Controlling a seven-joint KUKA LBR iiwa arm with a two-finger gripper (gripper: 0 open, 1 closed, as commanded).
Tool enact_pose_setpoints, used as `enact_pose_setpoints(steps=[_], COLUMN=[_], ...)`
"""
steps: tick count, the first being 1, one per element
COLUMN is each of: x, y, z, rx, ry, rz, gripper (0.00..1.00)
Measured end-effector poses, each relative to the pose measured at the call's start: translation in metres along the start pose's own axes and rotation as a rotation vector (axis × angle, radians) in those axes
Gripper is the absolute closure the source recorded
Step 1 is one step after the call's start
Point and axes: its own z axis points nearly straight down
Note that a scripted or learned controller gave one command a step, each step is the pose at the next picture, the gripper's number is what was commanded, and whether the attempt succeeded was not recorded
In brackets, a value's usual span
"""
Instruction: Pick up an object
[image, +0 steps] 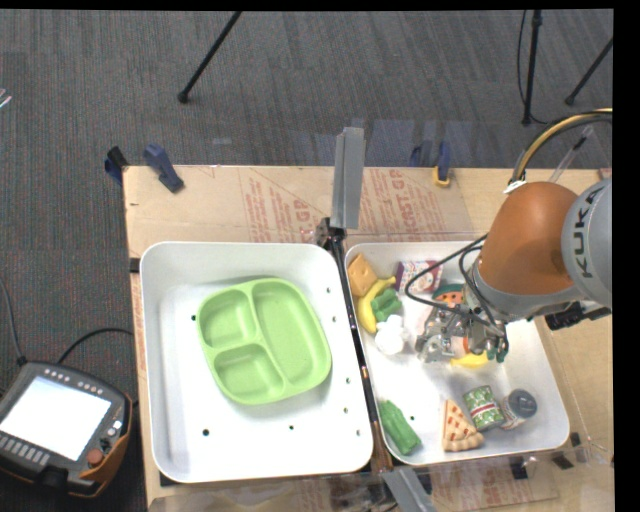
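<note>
My gripper (455, 340) hangs low over the middle of the right bin (545, 370), under the orange wrist band. A yellow object (470, 358) peeks out just below its fingers, and whether it is held cannot be seen. Around it lie a white ball (388, 340), a banana (372, 303), a green pepper piece (386, 303), a cracker (361, 273), a purple packet (413, 273) and a pizza-like slice (449, 294). Nearer the front lie a green cucumber (400, 427), a pizza slice (459, 428), a small can (483, 407) and a grey tin (521, 404).
The left bin (165, 400) holds a green divided plate (264, 339). A grey divider post (347, 180) rises behind the seam between the bins. A teach pendant (60, 425) sits on the floor at the lower left. Cardboard covers the bench behind the bins.
</note>
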Motion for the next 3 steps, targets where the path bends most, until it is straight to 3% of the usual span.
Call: enact_pose_setpoints(steps=[1, 2, 3], x=[0.0, -0.021, -0.022], y=[0.0, 0.026, 0.027], z=[0.001, 0.01, -0.001], rx=[0.0, 0.0, -0.001], ry=[0.001, 0.0, -0.003], rz=[-0.001, 0.043, 0.039], gripper=[0.0, 0.0, 1.0])
